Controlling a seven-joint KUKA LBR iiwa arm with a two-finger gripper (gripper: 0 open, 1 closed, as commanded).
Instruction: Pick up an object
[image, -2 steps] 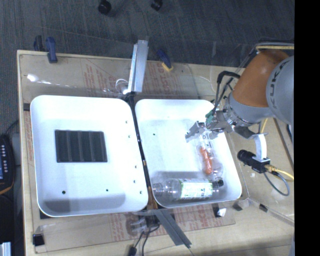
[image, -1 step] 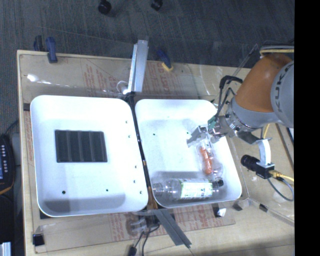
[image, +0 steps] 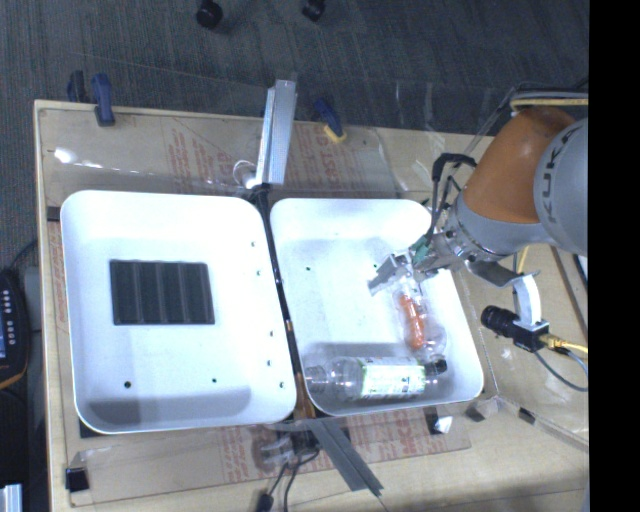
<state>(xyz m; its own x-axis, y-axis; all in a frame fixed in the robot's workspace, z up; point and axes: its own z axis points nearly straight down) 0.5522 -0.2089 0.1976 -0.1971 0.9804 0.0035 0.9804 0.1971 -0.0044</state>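
Clear plastic wraps an orange-filled packet (image: 413, 318) that lies lengthwise in the right bin (image: 330, 270), near that bin's right wall, with its upper end just below the gripper (image: 400, 270). Beside its lower end a clear bottle with a pale green label (image: 375, 378) lies on its side along the near wall, its dark cap pointing right. The gripper sits low inside the bin over the packet's top; whether the jaws are released or clenched cannot be told, since the metal parts blur together there. Behind it the grey arm with its orange band (image: 520, 185) comes in from the right. The left bin (image: 160, 310) holds a flat dark ribbed panel (image: 162, 292) lying well apart from its walls. Both bins rest side by side on a pale wooden worktop (image: 400, 150) covered with clear sheeting and reddish printed markings; blue clamps (image: 102, 98) grip its far edge, and a grey metal bar (image: 277, 130) rises between the bins. Beyond the worktop is dark grey carpet (image: 420, 50).
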